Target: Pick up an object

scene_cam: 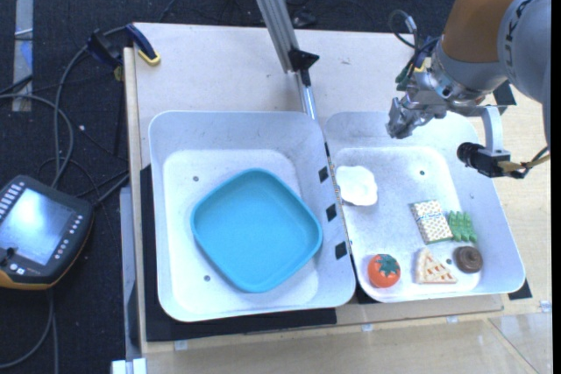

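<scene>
The right bin [399, 155] holds a white rounded object [356, 186] at its left side. A patterned square block [430, 221], a green bumpy piece [461, 227], a brown round piece [468, 259], a tan wedge [434, 268] and a red tomato-like toy [383, 271] lie along its front. My gripper [400, 125] hangs over the bin's back edge, above and to the right of the white object, apart from all of them. Nothing shows between its tips.
The left bin [171, 144] holds a shallow blue tray [254, 229]. A slanted metal pole [276, 4] crosses the back of the bench down to the gap between the bins. A handheld pendant [35, 230] lies on the floor at left.
</scene>
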`<act>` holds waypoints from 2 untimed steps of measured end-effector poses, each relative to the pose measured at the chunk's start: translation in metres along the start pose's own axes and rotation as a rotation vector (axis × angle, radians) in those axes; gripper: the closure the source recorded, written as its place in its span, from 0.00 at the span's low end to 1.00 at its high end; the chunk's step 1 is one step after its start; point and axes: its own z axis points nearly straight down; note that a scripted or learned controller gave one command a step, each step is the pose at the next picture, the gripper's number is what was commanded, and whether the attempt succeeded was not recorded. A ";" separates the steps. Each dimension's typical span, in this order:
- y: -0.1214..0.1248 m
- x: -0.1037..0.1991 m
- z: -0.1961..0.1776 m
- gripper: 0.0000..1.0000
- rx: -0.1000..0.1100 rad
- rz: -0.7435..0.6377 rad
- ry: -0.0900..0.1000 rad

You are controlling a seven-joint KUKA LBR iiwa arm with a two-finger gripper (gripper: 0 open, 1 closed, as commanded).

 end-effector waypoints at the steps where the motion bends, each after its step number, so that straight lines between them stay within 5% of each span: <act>1: -0.009 0.042 -0.007 1.00 0.000 0.001 0.000; 2: -0.021 0.094 0.000 1.00 0.002 0.001 0.000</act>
